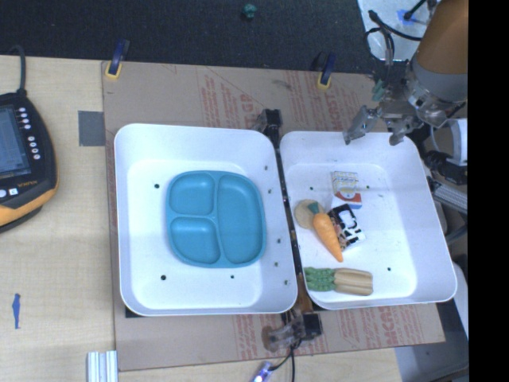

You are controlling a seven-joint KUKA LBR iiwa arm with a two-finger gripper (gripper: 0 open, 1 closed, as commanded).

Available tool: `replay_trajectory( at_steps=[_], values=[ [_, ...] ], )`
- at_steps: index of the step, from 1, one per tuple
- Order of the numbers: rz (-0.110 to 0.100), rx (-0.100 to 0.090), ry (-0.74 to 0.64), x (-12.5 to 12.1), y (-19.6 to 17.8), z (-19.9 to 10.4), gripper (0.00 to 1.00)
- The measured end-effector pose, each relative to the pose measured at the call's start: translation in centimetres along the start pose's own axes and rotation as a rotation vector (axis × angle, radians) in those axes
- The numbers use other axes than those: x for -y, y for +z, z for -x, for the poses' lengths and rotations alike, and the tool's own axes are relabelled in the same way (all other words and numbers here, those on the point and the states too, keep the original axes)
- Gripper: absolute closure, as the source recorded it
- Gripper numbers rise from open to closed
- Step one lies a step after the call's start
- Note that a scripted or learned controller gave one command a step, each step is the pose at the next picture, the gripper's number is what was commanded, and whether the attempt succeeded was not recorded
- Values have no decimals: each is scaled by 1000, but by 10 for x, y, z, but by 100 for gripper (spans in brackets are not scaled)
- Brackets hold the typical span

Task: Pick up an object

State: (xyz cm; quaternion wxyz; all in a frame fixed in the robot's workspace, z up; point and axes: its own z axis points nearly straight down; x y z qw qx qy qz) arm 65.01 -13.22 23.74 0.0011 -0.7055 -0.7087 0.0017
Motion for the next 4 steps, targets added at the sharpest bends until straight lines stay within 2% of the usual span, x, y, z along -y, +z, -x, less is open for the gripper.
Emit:
replay_trajectory(
  at_steps=[1, 2, 3, 4],
  values=[
    [2, 1, -1, 60, 137, -24, 0],
    [7, 1, -1, 98, 143, -27, 0],
    [6, 3, -3, 98, 133, -26, 100],
    [2, -1, 0, 43, 45, -67, 100]
  ],
)
